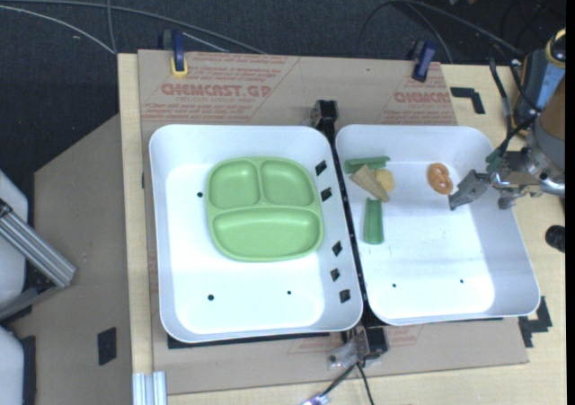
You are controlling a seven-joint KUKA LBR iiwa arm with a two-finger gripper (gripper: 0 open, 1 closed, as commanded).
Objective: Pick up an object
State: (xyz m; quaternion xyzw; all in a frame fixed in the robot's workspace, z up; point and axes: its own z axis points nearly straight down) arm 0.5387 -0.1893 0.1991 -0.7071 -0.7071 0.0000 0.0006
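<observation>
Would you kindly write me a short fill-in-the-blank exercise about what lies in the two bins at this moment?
1. The green divided plate lies in the ____ bin.
2. The plate has ____ compartments.
3. The small orange object lies in the ____ bin.
4. The gripper hovers over the right bin's ____ edge.

Missing words: left; three; right; right

A green divided plate [264, 209] lies in the left bin [180, 304]. In the right bin [503, 295], relative to an orange ring [439, 178], the pincer [485, 189] hovers just beside, green stick [373, 221] well apart.
</observation>
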